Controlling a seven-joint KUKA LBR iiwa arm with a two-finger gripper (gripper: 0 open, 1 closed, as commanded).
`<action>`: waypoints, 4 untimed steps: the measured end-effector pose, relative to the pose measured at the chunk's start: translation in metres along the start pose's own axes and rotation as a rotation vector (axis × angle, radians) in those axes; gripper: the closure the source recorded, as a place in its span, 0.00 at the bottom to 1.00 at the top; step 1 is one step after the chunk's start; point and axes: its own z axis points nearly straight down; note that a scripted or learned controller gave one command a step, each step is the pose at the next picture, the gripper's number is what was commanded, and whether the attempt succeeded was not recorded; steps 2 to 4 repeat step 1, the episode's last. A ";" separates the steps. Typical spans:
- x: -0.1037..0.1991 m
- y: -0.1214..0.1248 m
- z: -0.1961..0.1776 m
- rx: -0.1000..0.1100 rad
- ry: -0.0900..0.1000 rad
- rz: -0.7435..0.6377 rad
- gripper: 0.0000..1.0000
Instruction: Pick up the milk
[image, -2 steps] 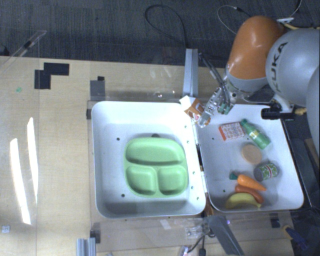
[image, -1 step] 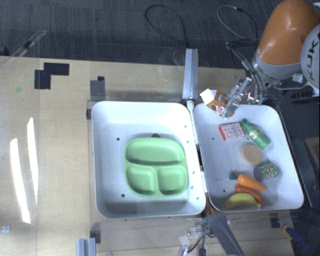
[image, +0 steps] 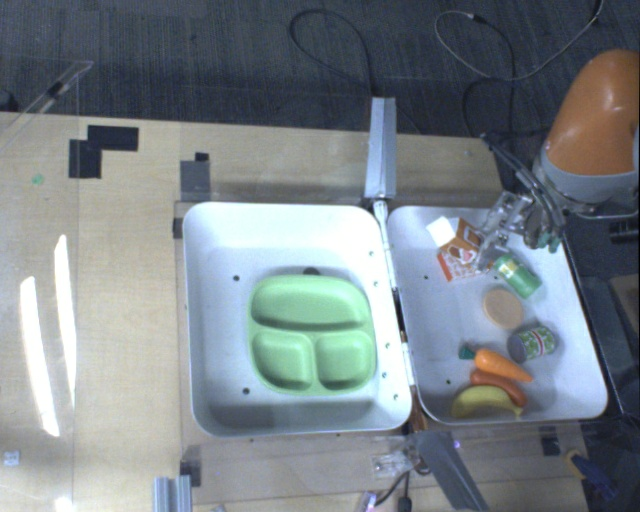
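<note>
The gripper (image: 497, 235) hangs over the upper part of the right bin (image: 590, 400), just at the upper right corner of the milk (image: 459, 256); whether it is wide or narrow I cannot tell, since the metal parts blur together against the white floor. No item is seen between them.

To do this step well, my judgement is that the claw should centre over the carton and come down with its grip across the carton's short side, keeping off the green bottle (image: 519, 276) just to the right and the tan disc (image: 503, 307) below.

The milk is a small carton lying flat, orange-red with a white patch and a white top end, tilted a little, near the bin's upper left wall. The green tray (image: 310, 333) sits in the left bin (image: 215, 300), well apart.
</note>
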 end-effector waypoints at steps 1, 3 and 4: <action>-0.026 -0.035 -0.005 0.000 -0.003 0.188 1.00; -0.026 -0.035 -0.005 0.000 -0.003 0.188 1.00; -0.026 -0.035 -0.005 0.000 -0.003 0.188 1.00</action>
